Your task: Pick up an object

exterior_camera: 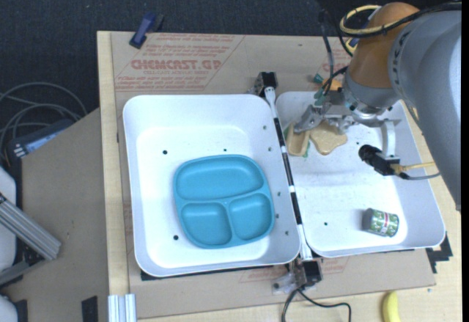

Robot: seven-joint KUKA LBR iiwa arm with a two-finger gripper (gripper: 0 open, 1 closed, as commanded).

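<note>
1. The grey KUKA arm with its orange wrist band [374, 49] is seen reaching in from the right and bending down over the far left corner of the right-hand shallow white bin [410, 236].
2. The two-finger gripper [316, 121] is shown low over a flat, tan, irregularly shaped soft object [320, 140], which lies against the bin's left wall near the far corner.
3. Whether the gripper is spread or closed cannot be told, since the metal parts are blurred against the tan piece; no grasp is claimed.
4. A small green and white cylindrical can [380, 221] is seen lying on its side near the right bin's near right corner, well apart from the gripper.
5. A light blue plastic plate with three compartments [222, 199] is seen lying flat in the middle of the left-hand shallow white bin [146, 130].
6. The tan object is judged light and pliable, possibly foam or rubber; it is likely to fold or sag when pinched, so a hold across its raised middle, away from the wall, is preferred to one at a thin edge.
7. The can is judged light, stiff and prone to rolling; it is best taken across its curved sides, with the fingers set square to its long axis.
8. The plate is judged stiff, smooth and too broad for the fingers; only its rim offers a hold.
</note>
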